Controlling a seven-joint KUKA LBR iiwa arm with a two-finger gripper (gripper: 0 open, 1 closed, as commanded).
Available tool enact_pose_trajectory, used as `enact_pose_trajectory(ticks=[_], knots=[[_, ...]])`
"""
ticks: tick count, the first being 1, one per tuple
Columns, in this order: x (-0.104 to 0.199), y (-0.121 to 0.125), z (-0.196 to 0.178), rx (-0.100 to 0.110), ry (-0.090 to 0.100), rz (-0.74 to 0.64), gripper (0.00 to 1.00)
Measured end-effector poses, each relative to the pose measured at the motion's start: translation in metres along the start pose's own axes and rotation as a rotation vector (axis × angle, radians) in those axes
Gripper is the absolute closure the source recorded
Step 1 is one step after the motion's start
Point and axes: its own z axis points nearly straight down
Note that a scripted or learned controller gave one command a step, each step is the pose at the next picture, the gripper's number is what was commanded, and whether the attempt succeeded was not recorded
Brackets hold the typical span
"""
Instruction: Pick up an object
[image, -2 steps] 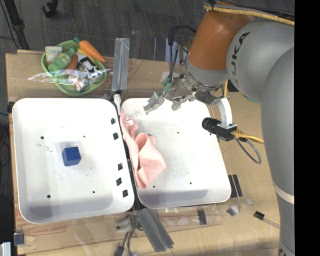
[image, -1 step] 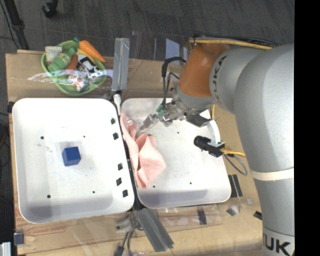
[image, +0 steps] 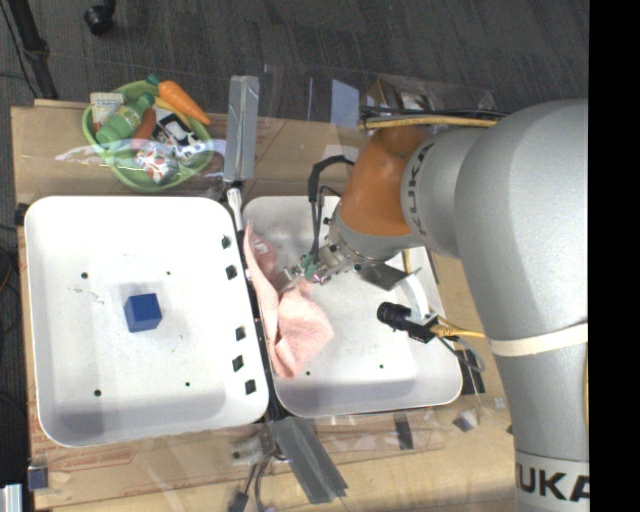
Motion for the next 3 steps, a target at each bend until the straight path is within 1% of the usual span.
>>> enact_pose_trajectory(ticks=[1,2,3], knots=[[0.0,0.0,-0.009,0.002,0.001,-0.003,1.0],[0.05,0.086,-0.102,-0.002,-0.001,0.169,1.0],[0.047,0.084,-0.101,-0.001,-0.002,0.264,1.0]])
